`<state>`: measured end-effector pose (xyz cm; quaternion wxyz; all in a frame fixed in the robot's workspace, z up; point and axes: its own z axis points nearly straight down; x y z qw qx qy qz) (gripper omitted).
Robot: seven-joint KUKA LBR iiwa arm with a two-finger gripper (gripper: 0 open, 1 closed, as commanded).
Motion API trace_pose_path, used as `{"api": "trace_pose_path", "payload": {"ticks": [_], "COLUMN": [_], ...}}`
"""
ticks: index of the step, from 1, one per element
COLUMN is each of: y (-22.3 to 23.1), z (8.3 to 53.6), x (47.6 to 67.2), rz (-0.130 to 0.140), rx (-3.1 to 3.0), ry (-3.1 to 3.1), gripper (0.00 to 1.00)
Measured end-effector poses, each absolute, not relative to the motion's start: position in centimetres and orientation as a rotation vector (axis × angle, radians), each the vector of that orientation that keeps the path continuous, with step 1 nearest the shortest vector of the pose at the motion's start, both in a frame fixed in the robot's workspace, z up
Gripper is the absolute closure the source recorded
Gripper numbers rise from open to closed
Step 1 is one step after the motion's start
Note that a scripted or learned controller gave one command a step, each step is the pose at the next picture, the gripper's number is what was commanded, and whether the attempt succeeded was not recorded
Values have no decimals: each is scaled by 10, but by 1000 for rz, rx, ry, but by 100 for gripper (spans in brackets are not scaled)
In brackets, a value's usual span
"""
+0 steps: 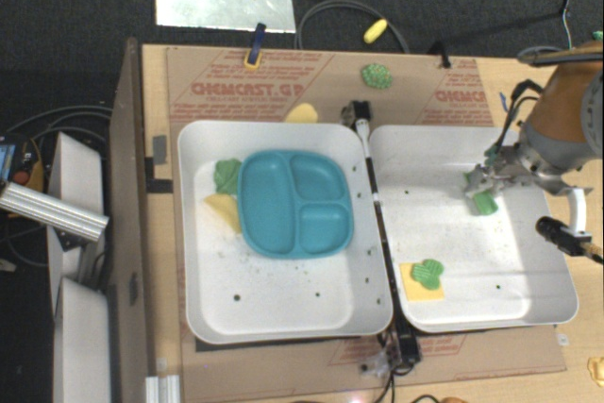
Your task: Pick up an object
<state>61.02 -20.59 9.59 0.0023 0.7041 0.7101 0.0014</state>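
Camera view, looking down on the bench: the gripper (483, 181) hangs low over the far part of the right bin (528, 302), reaching in from the right, and a small green object (485, 202) sits directly under its tip, touching or very nearly so. From this angle I cannot tell whether the fingers are apart or together, nor whether the green piece is between them or simply lying on the bin floor beneath. I judge this piece to be the target of the pick, since the arm is lined up over it.

Nearer in the same bin, toward its left side, a green leafy piece (429, 272) rests on a yellow square (421, 285); both lie well apart from the gripper and should not be in its way.

The left bin (203, 297) holds a blue divided plate (294, 204) that takes up most of its middle. A green piece (226, 173) and a yellow piece (224, 209) sit tucked against the plate's left edge, which would make them awkward to grasp.

For room to move: the target lies in open floor, with bare white to its left and nearer side. The bin's far wall is close behind it, and the right wall is near the arm's wrist, so a straight lift looks the safest way out. Beyond the bins, a green item (377, 75) and a yellow item (375, 31) lie on the cardboard (236, 90) at the far side.
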Motion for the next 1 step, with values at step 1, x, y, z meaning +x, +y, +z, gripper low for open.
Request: {"api": "trace_pose_path", "payload": {"ticks": [1], "y": [-120], "z": [195], "x": [669], "rz": [14], "rx": [2200], "ry": [2229], "gripper": [100]}}
